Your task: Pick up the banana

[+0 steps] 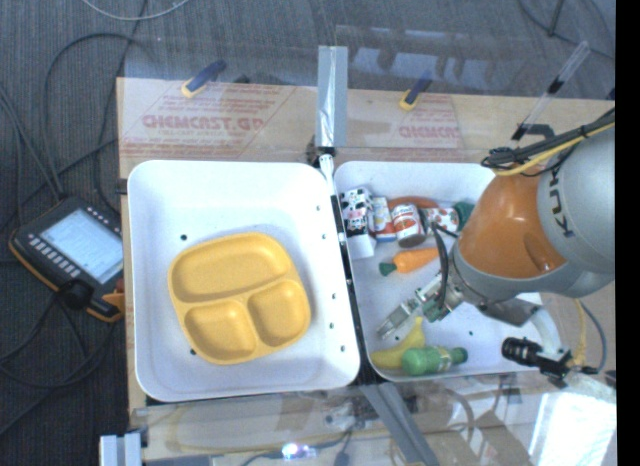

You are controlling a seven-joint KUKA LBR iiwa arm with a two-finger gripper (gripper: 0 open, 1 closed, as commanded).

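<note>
The right-hand shallow white plastic bin (500, 359) was crowded. Along its far wall stood a row of small toy groceries: a black-and-white spotted carton (354, 208), a small white bottle (361, 245) just in front of it, a red-and-white tin (404, 221) and some further packets too small to name. Below that row lay an orange toy carrot with a green top (412, 261), roughly crosswise in the bin. At the near wall lay a green plastic bottle-shaped toy (431, 358), also crosswise.

The yellow toy banana (402, 344) lay in the near part of that same bin, just beside and partly behind the green toy, the two apparently touching. Its long axis ran on a slant, one end toward the near-left corner of the bin and the other rising toward the bin's middle.

The grey arm with its orange band (510, 234) covered much of the bin's right half, and the two-finger gripper (410, 316) hung right over the banana's upper end. Its fingers looked slightly parted around that end (whether they actually pinched the fruit could not be told at this size).

The left-hand shallow white plastic bin (150, 254) held a yellow divided plastic plate with three compartments (238, 296), lying flat near its middle, each compartment bare.
</note>
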